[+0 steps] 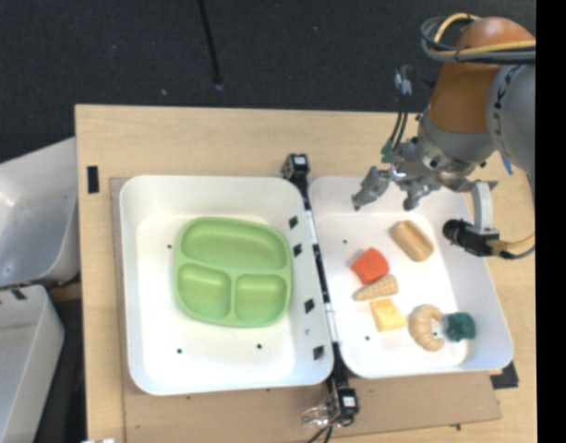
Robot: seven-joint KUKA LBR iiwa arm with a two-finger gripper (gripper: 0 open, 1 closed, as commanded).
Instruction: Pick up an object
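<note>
In the right bin (476, 275), five small objects are lying loose on the white floor, none of them lifted. A tan bread roll (413, 240) is sitting nearest the bin's far edge, towards its right side. An orange-red block (370, 266) is resting near the bin's middle, and a pale cone-shaped piece (376, 291) is lying just beside it on the near side, apparently touching it. A yellow cube (388, 315) is sitting just nearer again. A beige ring (427, 328) is lying towards the near right corner, with a dark green lump (460, 326) touching its right side.

The gripper (391, 189) is hovering over the far edge of the right bin, above and to the left of the bread roll. Its fingers (368, 192) are standing apart, with nothing between them. The grey arm with its orange band (472, 81) is reaching in over the bench's far right corner.

In the left bin (153, 340), a green divided plate (234, 271) is lying flat near the middle, with three compartments showing. The two bins are sitting side by side on the wooden bench (98, 146), their inner edges touching.
</note>
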